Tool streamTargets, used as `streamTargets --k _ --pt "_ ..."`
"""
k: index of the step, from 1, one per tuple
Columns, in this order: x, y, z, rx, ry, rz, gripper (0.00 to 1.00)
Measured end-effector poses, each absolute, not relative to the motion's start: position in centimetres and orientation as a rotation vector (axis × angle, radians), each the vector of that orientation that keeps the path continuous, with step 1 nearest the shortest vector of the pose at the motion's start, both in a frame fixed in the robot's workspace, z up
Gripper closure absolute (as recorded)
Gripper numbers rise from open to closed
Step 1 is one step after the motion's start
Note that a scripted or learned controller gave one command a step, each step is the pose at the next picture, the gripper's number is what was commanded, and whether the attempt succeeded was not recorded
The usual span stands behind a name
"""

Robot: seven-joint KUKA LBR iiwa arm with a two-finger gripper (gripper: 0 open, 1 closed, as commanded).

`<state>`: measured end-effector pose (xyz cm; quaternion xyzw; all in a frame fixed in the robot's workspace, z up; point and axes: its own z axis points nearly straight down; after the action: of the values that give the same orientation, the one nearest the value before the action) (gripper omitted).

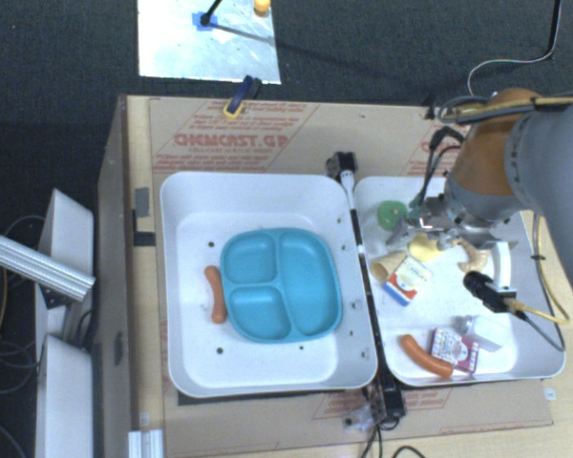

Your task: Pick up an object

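Over the bench, seen from above at a slant: two white bins side by side.
Left bin (186, 256): one blue plate (279, 284) with three sections, lying flat in the middle; one sausage (215, 294) lies just beside the plate's left edge.
Right bin (535, 346): several small things. One green round thing (392, 214) near the top left; one small carton (408, 280) with red and blue print below it; one second sausage (426, 355) near the front edge; one pink packet (455, 348) touching that sausage's right end.
Arm (516, 156): one, grey with an orange band, reaching in from the right over the right bin.
Gripper (437, 227): low over a yellowish thing (424, 249) at the top of the right bin; whether it is open or closed cannot be told.
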<state>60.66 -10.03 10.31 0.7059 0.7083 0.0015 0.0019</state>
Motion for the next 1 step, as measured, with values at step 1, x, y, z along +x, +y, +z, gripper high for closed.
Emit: streamTargets --k 1 --pt "66.36 -10.11 8.47 2.214 2.225 0.002 0.0"
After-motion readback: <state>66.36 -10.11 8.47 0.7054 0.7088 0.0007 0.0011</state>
